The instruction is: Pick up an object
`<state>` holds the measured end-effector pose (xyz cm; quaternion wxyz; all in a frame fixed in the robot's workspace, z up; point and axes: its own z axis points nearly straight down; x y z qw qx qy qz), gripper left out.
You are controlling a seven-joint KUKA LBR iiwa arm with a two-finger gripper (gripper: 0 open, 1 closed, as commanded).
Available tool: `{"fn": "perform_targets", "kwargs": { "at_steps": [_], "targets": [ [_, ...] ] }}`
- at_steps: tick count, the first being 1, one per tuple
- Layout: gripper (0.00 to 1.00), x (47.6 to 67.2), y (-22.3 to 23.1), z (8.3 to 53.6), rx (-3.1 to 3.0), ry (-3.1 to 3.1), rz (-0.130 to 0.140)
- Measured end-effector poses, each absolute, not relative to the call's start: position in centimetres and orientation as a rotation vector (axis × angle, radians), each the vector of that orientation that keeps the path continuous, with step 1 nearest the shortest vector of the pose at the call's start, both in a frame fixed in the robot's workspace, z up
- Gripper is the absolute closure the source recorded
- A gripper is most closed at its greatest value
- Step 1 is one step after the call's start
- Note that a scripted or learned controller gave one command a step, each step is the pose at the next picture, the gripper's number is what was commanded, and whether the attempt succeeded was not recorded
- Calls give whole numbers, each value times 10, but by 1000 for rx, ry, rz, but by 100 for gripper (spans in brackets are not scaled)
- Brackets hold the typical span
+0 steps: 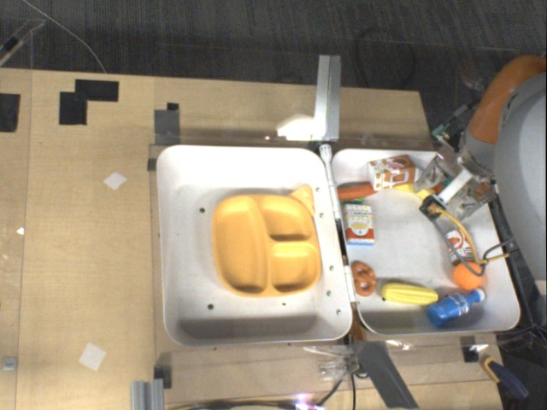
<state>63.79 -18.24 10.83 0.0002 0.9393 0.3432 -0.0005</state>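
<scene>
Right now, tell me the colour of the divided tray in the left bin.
Yellow tray, clearest in the camera view.

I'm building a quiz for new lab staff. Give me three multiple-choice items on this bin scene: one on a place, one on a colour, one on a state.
1. Where does the yellow tray lie? A left bin B right bin C bench
2. What colour is the bottle in the right bin's near corner? A red B blue C green
3. How does the corn cob rest? A upright B hanging C lying flat

Answers: 1 A, it sits in the left bin. 2 B, its body is blue. 3 C, it lies lengthwise on the bin floor.
</scene>
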Motion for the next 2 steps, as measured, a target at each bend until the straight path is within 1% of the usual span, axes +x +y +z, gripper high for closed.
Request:
{"fn": "perform_targets", "kwargs": {
  "at_steps": [1,2],
  "targets": [
    [0,606,-175,99,3116,411,2],
    [0,570,-207,88,3121,343,9]
  ]
}}
